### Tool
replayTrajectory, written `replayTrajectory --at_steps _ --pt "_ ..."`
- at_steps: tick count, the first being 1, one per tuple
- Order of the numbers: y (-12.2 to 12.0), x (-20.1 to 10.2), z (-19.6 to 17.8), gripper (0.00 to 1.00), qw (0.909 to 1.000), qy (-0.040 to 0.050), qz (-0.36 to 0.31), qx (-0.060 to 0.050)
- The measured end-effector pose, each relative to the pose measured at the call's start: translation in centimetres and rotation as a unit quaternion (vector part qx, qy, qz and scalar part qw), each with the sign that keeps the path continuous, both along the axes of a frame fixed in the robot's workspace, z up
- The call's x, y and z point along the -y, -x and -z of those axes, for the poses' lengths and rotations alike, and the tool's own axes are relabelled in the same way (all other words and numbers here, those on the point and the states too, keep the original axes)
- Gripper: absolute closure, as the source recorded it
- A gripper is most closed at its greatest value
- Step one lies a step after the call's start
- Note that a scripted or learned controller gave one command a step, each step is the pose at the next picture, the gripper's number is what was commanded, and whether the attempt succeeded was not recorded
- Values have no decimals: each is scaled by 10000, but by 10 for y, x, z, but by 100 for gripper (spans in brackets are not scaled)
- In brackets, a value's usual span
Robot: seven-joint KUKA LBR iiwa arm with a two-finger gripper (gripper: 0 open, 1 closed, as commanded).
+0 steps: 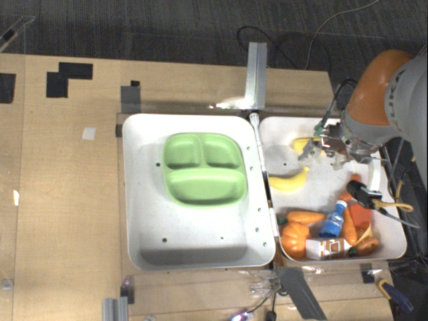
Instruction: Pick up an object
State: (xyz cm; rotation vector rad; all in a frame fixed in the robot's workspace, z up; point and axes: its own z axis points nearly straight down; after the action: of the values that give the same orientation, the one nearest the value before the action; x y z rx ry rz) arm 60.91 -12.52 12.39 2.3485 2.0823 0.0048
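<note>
Claw [319, 146] hanging over the back of the right bin [281, 134], can't tell how it's set.

A yellow banana [289, 181] lies just below it on the bin floor, and another yellow piece [301, 143] sits right beside the claw. Carrots [305, 217], a blue bottle [333, 221] and other bits are piled at the front. Left bin [144, 199] holds a green divided plate [203, 168].

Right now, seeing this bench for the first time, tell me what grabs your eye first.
The light green plastic divided plate lies alone in the middle of the left white bin. Next, a crowded heap of orange toy vegetables and a blue bottle fills the near end of the right white bin, with a yellow banana farther back. The grey arm's claw hovers by that banana.
</note>
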Motion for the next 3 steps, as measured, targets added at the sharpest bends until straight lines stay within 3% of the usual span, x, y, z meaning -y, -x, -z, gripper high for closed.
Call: replayTrajectory --at_steps 1,2,3 --pt "4 -26 34 0 9921 19 -1255 41" --pt "1 -28 22 100 9920 9 -1262 82" --pt "-19 -74 -72 100 9997 1 -225 3"
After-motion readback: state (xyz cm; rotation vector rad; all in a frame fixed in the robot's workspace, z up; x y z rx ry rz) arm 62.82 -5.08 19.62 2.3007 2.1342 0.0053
